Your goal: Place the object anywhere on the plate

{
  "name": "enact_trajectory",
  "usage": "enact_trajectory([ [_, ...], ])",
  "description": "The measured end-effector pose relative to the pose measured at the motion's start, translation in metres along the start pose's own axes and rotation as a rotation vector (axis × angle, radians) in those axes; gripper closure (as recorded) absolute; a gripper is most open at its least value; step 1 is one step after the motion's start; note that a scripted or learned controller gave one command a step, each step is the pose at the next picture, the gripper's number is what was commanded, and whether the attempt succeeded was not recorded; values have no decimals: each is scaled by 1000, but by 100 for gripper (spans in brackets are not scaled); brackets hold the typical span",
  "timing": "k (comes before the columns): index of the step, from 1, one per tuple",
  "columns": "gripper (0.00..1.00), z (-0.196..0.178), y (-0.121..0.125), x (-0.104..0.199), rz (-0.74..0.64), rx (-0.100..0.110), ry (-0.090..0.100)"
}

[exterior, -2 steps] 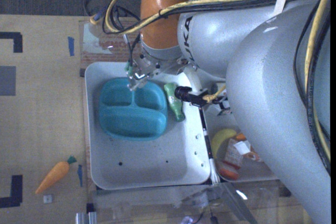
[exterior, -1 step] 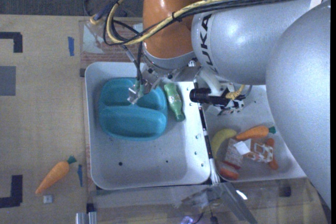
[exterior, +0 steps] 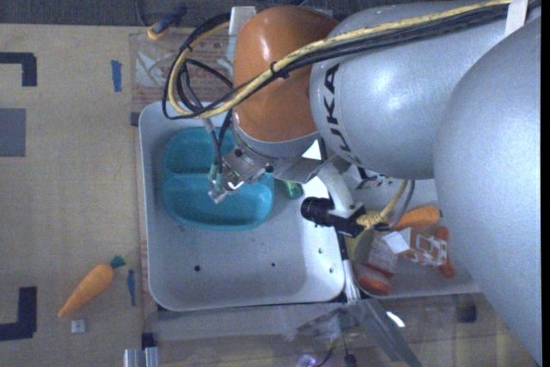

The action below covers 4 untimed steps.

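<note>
The plate (exterior: 206,189), teal and split into two sections, lies in the left bin (exterior: 232,271) toward its ten o'clock corner. The hand (exterior: 225,182) hangs right over the plate's three o'clock side, presumably to drop its load there, but I cannot tell whether it grips anything, nor which object is meant. A small green item (exterior: 290,187) sits just beside the plate at three o'clock, half under the arm. A carrot (exterior: 86,288) lies on the surface outside the bin at eight o'clock. The right bin (exterior: 412,284) holds more toys, an orange one (exterior: 418,217) among them.
</note>
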<state>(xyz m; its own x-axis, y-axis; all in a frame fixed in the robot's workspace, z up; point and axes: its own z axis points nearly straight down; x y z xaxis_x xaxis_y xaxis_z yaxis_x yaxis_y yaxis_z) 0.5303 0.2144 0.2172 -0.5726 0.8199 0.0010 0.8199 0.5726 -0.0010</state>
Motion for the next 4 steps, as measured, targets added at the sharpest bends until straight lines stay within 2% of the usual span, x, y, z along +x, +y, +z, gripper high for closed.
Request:
enact_trajectory([
  [1,0,0,0,-1,1,0,0],
  [2,100,-10,1,-2,4,-3,-1],
  [3,0,-10,1,-2,4,-3,-1],
  [4,100,-20,2,-3,7,-5,-1],
])
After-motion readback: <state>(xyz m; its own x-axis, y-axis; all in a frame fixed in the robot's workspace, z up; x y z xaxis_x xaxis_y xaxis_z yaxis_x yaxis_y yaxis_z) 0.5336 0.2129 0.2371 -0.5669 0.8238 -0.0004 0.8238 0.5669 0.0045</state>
